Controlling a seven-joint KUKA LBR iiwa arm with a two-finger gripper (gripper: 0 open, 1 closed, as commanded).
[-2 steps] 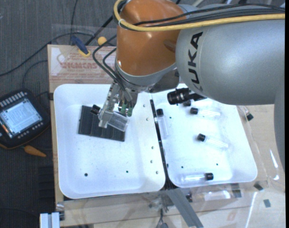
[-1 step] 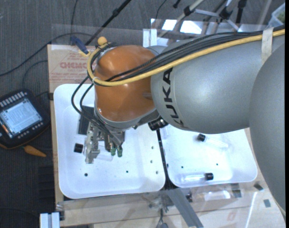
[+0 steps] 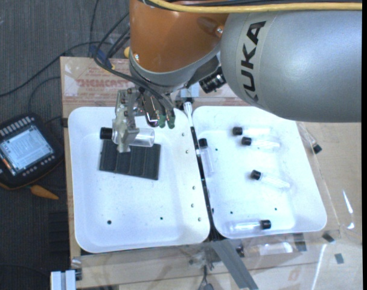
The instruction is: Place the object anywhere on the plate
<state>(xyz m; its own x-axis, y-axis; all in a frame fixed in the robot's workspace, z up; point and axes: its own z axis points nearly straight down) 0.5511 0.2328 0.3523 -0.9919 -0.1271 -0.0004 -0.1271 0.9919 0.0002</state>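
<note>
At the far left, off the surface (image 3: 81, 86), a handheld control pendant (image 3: 22, 151) is lying on the dark floor with its screen lit. Moving right, the left bin (image 3: 93, 222) is sitting on the surface, and the plate (image 3: 130, 160) — a dark, ribbed rectangle — is lying flat in its upper half. My tool (image 3: 124, 135) is hanging over the plate's upper edge, and I am gripping the object, a clear vial with a black cap (image 3: 142, 138), between my fingers (image 3: 120, 139); its black cap is sticking out to the left at the plate's upper left corner, and its clear body is reaching right across the plate's top edge. I cannot tell whether the vial is touching the plate or hanging just above it.

Further right, my orange band (image 3: 171, 29) and grey arm (image 3: 292, 53) are looming over the top of both bins. The right bin (image 3: 310, 216) is lying just beside the left one, and five more clear vials are scattered in it: one (image 3: 204, 154) along the shared rim, two (image 3: 253, 132) near the top, one (image 3: 269, 179) in the middle, and one (image 3: 250, 225) near the lower edge — all well apart from the plate.
</note>
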